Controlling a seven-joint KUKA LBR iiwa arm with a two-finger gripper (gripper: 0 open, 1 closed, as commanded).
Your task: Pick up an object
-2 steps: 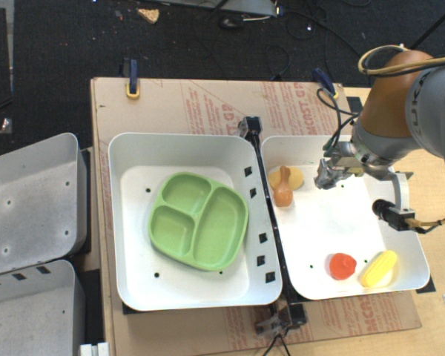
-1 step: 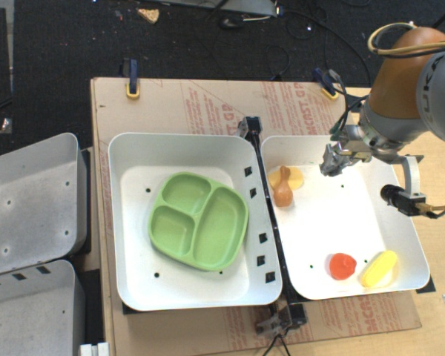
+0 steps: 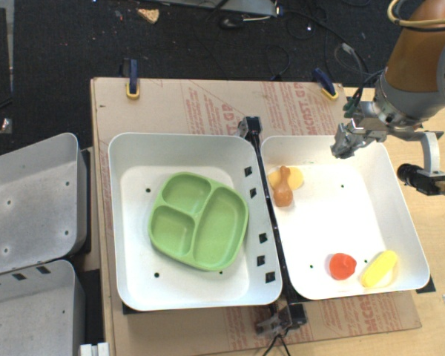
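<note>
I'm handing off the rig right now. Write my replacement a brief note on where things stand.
Hand: above the far edge of the right white bin, nothing visibly held.
Right bin: small orange-and-yellow toy at its far left, round red object and yellow oblong object at its near edge.
Left white bin: green three-compartment plastic tray.
Done: nothing picked.
Left: descend, grasp one object, lift.

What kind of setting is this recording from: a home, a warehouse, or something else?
Most likely a robotics lab bench set up for grasping trials. Two shallow white bins, left and right, are clamped onto a board with toy-like items inside, such as a green divided plate; cables trail across the dark floor behind.
</note>
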